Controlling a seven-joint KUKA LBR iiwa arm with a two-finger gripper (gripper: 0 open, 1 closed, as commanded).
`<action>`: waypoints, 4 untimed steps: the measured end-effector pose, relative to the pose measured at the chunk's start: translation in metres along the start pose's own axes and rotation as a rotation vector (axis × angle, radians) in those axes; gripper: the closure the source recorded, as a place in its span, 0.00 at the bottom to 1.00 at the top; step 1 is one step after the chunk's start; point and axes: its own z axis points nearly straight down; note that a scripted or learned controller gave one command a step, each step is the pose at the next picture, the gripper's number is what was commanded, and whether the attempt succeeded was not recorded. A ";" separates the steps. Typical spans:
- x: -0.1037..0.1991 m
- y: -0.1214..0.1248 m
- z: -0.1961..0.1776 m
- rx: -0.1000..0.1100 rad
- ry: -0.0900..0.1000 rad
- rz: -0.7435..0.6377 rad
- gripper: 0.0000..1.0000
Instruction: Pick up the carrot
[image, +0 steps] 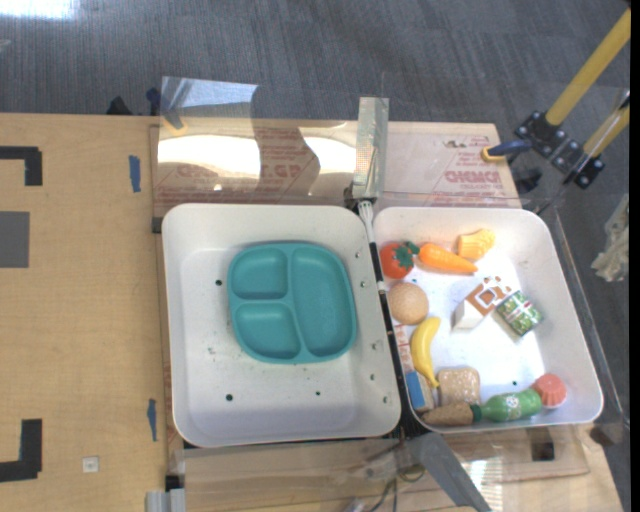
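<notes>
The carrot (447, 260) is orange and tapered, lying on its side near the back of the right bin (560, 270) with its tip pointing right. A red tomato (398, 259) touches its left end, and a yellow piece of food (476, 242) sits just behind its right end.
The right bin also holds a tan egg-shaped item (408, 302), a banana (426, 348), a small carton (480, 301), a green can (520, 313), a bread slice (459, 384), a green bottle (511, 404) and a red item (550, 390). A teal divided plate (293, 301) lies in the left bin (190, 300).
</notes>
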 end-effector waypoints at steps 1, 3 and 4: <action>-0.004 -0.004 0.151 -0.009 0.017 0.055 1.00; -0.011 -0.004 0.124 -0.001 -0.009 0.051 1.00; -0.013 -0.003 0.113 0.001 -0.018 0.050 1.00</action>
